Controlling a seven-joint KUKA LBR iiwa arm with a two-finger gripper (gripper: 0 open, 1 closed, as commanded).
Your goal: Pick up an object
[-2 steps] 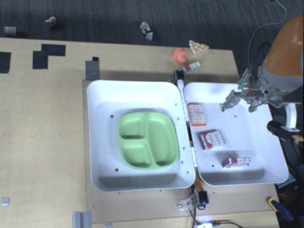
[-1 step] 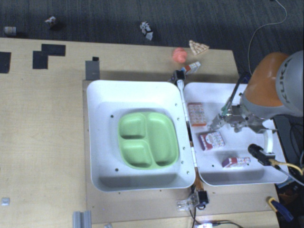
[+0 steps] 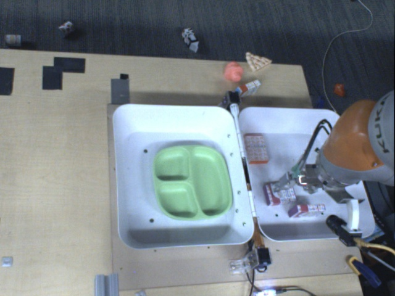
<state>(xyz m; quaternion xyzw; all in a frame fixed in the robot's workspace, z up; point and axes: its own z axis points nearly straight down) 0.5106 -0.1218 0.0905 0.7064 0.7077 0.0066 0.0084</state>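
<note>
Camera view from above: two white bins side by side, left bin [image 3: 123,165] holding a green divided tray [image 3: 191,180], right bin [image 3: 284,119] holding three small packets. Gripper [image 3: 295,179] low in the right bin, reaching in from the right under the orange band [image 3: 352,137]; whether open or closed, impossible to tell, too blurred and partly hidden by the wrist.

Likely target: red and white packet [image 3: 278,193], just beside or touching the gripper tip, flat on the bin floor. No object visibly held between anything.

Risks, as judgement only: flat packet hard to pinch from above, likely to slide away or slip out on lifting. Second packet [image 3: 307,210] lying just beside the first, easily nudged or caught along with it. Wrist close to the bin's near wall, so a scrape possible on a careless pull back.

Further off: a third packet with a grid pattern [image 3: 255,148] near the divider between bins, well clear. Outside the bins, on the bench: a pink ball [image 3: 233,71], a small bottle [image 3: 250,87], a wedge-shaped piece [image 3: 258,61]. None in the way.
</note>
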